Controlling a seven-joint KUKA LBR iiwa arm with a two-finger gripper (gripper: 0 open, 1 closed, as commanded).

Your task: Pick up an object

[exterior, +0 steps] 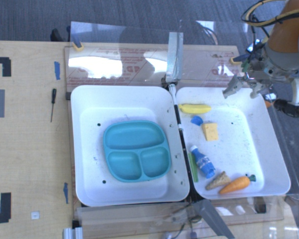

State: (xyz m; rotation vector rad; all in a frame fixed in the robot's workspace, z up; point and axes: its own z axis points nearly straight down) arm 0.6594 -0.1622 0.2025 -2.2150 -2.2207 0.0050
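gripper poised above the toy bin, nothing picked yet

the gripper hovers at the right bin's far edge with its fingers spread and nothing between them. just below it lies a smooth curved banana; farther off sit a porous yellow block, a blue bottle and a tapered carrot, loosely scattered for grasping. the compartmented teal tray sits well apart.

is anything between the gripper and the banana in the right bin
Nothing visible is. The gripper hangs over the far right corner of the right bin, and the banana lies by the far left edge of that bin, with bare white floor between them. The blue block and yellow block sit nearer the camera, off that line.
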